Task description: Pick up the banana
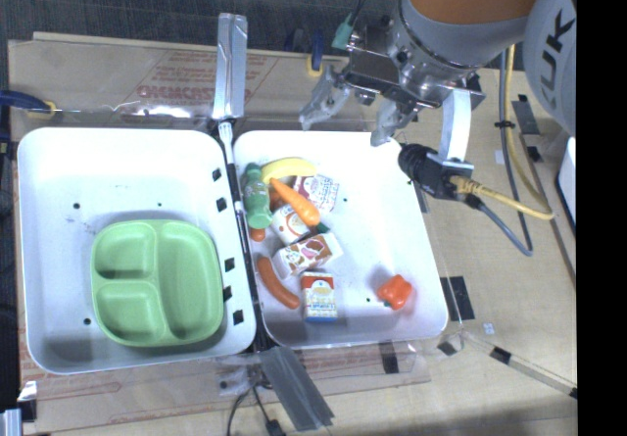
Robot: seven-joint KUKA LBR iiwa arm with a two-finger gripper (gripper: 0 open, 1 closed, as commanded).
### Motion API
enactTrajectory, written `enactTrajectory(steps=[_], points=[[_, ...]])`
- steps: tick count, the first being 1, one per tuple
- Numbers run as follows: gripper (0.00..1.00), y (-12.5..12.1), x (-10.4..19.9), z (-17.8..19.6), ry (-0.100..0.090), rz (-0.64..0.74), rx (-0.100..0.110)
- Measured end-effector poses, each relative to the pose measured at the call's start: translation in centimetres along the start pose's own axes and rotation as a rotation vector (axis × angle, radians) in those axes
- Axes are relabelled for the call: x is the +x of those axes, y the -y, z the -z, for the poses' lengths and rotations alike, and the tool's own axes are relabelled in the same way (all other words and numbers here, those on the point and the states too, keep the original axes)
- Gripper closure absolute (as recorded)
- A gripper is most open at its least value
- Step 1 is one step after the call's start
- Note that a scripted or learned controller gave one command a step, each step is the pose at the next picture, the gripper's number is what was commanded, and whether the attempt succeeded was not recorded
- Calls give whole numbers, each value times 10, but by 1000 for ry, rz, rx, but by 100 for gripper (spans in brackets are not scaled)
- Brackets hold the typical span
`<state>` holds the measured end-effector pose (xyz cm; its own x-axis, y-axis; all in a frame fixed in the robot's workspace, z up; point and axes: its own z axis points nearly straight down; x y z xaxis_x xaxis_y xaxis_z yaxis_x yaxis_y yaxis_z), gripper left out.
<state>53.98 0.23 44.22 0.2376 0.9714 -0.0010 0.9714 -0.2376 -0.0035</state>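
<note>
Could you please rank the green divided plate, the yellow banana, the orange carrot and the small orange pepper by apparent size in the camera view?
1. Green divided plate, by far the largest.
2. Yellow banana and orange carrot: similar in length, and the banana is partly hidden by neighbouring items, so I won't rank them.
3. Small orange pepper, the smallest.

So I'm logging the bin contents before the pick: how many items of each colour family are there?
Yellow: 1, the banana
Orange or red: 3, carrot, sausage, pepper
Green: 2, bottle, tray
Printed cartons: 4
Total: 10
</note>
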Motion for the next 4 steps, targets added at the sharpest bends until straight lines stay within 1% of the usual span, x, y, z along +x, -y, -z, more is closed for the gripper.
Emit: enactTrajectory(steps=[1,2,3,4], points=[[0,-43,1,-48,2,40,2],[0,-23,80,-84,2,-39,2],[0,10,172,-31,0,-68,-1],[0,10,172,-31,0,-69,-1]])
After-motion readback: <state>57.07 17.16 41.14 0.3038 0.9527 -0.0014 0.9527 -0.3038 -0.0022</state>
